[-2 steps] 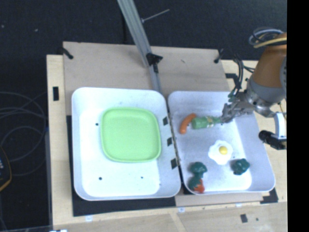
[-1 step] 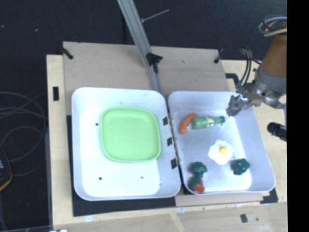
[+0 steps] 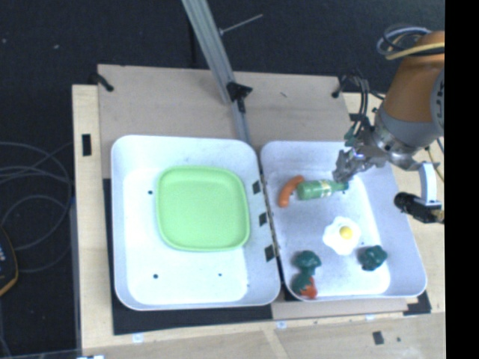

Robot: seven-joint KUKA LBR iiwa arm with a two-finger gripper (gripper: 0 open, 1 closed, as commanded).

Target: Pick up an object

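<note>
Down at the near edge of the right bin point(image 3: 400, 275), at about six o'clock, a small green-and-red toy point(image 3: 304, 283) sits against the rim, a dark green lump point(image 3: 305, 260) just above it. Over at four o'clock, another dark green, knobbly piece like broccoli point(image 3: 372, 257) lies near the right wall. Just up from there, a fried egg point(image 3: 343, 235), flat white with a round yellow yolk, glossy like plastic.

Now the action: toward the bin's upper middle, a green bottle-shaped object point(image 3: 314, 190) lies on its side, pale cap end pointing to three o'clock. An orange sausage-like piece point(image 3: 289, 190), smooth and curved, touches its nine o'clock end. The gripper point(image 3: 344, 172) hangs right over the bottle's cap end, dark fingers pointing down and seemingly touching it. How wide those fingers stand, I cannot tell; the tips blur into the bottle, and no grasp is clear.

In the left bin point(image 3: 135, 275), a light green plate point(image 3: 203, 207), square with rounded corners, lies flat and matte at centre. Both bins are shallow white trays with rounded corners.

Farther back, at twelve o'clock, a grey metal pole point(image 3: 209, 40) slants across the tan bench point(image 3: 299, 99).
</note>
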